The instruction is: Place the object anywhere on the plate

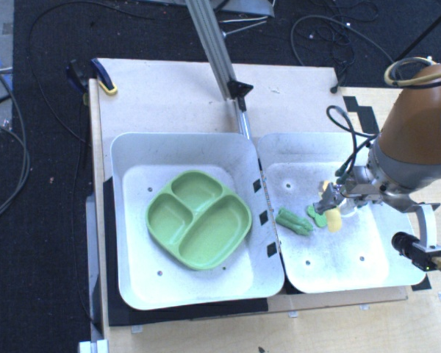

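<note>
Within the right bin (367,267), the gripper (328,203), finger state indeterminable, hovers over small toys, the elongated green object (294,221) lying just left, its long axis toward the plate (198,219).

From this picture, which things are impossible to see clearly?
- Tool, camera view: too small and blurred to tell whether anything is between its fingers.
- Yellow object and green object in the right bin: too blurred to identify.
- Arm: cut off by the right edge.
</note>
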{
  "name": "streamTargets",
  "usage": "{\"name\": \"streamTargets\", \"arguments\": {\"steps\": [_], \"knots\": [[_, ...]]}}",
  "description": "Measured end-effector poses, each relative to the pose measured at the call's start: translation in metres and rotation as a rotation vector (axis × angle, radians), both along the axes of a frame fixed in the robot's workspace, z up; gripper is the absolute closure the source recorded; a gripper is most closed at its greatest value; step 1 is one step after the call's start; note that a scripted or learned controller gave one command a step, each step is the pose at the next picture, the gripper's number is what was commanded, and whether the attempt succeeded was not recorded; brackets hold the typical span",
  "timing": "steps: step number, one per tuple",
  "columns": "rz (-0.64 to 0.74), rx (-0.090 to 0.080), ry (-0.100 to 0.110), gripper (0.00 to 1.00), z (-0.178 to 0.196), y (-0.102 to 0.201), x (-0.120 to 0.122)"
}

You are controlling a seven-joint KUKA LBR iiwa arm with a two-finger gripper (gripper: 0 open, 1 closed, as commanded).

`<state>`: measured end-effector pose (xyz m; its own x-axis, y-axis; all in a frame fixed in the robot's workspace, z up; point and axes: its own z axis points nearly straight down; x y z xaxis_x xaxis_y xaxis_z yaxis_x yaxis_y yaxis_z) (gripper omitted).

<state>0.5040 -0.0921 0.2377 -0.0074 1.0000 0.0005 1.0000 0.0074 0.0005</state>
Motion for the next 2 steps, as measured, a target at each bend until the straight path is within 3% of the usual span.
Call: {"name": "streamTargets", "arguments": {"steps": [2], "knots": [[0.001, 0.001, -0.002, 1.0, 0.002, 0.097, 0.048]]}}
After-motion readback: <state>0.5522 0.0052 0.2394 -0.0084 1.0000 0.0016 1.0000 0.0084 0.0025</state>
